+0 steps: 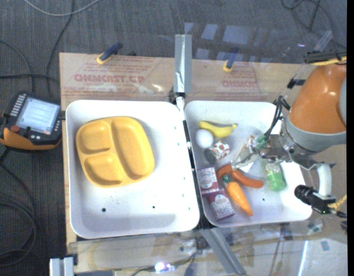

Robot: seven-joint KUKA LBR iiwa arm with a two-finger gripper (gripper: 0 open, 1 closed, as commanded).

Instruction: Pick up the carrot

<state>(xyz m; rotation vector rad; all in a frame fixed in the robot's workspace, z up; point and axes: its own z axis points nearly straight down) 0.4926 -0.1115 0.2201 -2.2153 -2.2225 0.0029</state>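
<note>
While the arm (318, 105) hangs over the right bin (292, 209) from the right, the carrot (238, 196) lies loose on the bin floor near the front wall, orange body pointing toward the front right, green top toward the middle. The gripper (252, 149) sits above and behind it, close to the clutter in the middle of the bin, and nothing is seen between its fingers; whether the claw is wide or narrow I cannot tell from this slant. My reading is that the task is at the approach step: the pick is not yet made. The next move would call for shifting toward the front of the bin and coming down along the carrot's middle, fingers set across its width. Room is tight. A red-orange pepper (246, 180) lies just behind the carrot, touching or nearly so, and 2 small cartons (214, 191) lie just to its left, beside the bin's left wall. A green bottle (275, 177) stands to the right, with bare floor between it and the carrot, so the right side looks the freer way in. Farther back lie a banana (219, 129), an egg (205, 138) and a cup (220, 150), well clear. The left bin (84, 211) holds 1 yellow tray (114, 149), away from the work.
</note>
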